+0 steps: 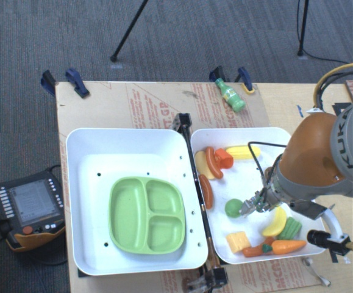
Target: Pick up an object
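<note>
My gripper is low in the right bin, its tip right beside a green ball. Whether it touches the ball I cannot tell. Toy food lies around it: a hot dog with a red piece at the bin's upper left, a yellow banana behind it, a sausage by the left wall, a yellow cheese wedge, a carrot, a yellow-and-green piece. The arm's orange band hides the bin's right part.
The left bin holds a green divided plate. A green bottle lies on the bench behind the right bin, with blue clamps along the back edge. A teach pendant sits left of the bench.
</note>
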